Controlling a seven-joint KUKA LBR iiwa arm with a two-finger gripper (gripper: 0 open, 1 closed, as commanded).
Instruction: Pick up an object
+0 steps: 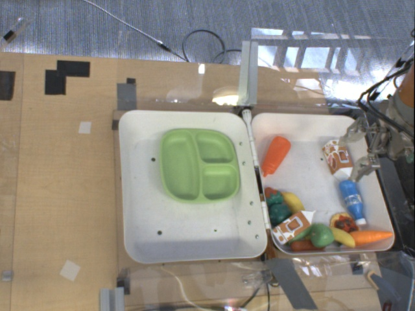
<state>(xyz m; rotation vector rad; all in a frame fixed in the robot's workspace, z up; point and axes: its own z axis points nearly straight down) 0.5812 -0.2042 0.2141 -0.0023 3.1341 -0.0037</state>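
Tool (360, 149) just beside carton (337, 157).

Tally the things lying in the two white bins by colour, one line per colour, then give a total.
Green: 4 – green divided plastic plate, dark green toy vegetable, two green toy fruits
Orange: 2 – orange toy carrot upper, orange toy carrot lower
Yellow: 2 – yellow toy bananas
Blue: 1 – blue plastic bottle
Brown-and-white: 2 – small cartons
Red: 1 – partly hidden piece
Total: 12

wooden bench (58, 193), grey, perhaps carpeted floor (130, 11)
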